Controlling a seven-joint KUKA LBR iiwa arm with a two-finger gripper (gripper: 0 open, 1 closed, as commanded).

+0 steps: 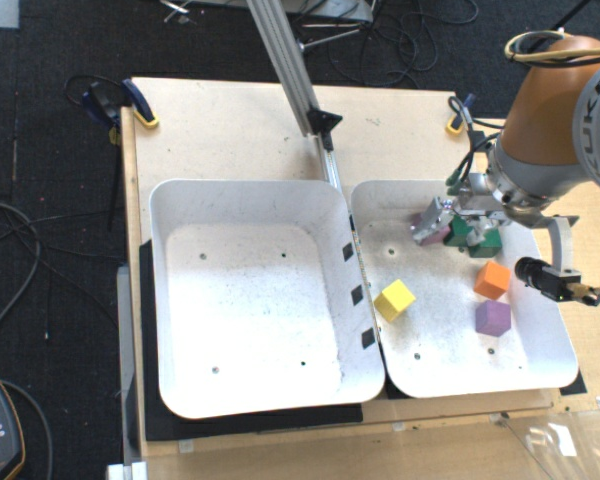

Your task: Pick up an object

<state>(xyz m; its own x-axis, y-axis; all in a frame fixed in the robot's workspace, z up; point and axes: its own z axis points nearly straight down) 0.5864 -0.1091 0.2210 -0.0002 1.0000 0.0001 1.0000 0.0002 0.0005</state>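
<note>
My gripper (435, 224) hangs low over the far part of the right bin (450, 363), reaching in from the right. A green block (477, 235) lies right beside and partly under it. A small pinkish piece (438, 237) shows just below the gripper's tip; I cannot tell whether it is held. Nearer the front of the same bin lie a yellow cube (395, 299), an orange cube (492, 279) and a purple cube (493, 318).
The left bin (180, 268) sits next to the right one, sharing a raised middle wall (355, 268). A slanted metal pole (285, 53) crosses the bench's back. Clamps (140, 108) (458, 116) grip the far bench corners. A black fitting (545, 278) juts over the right bin's edge.
</note>
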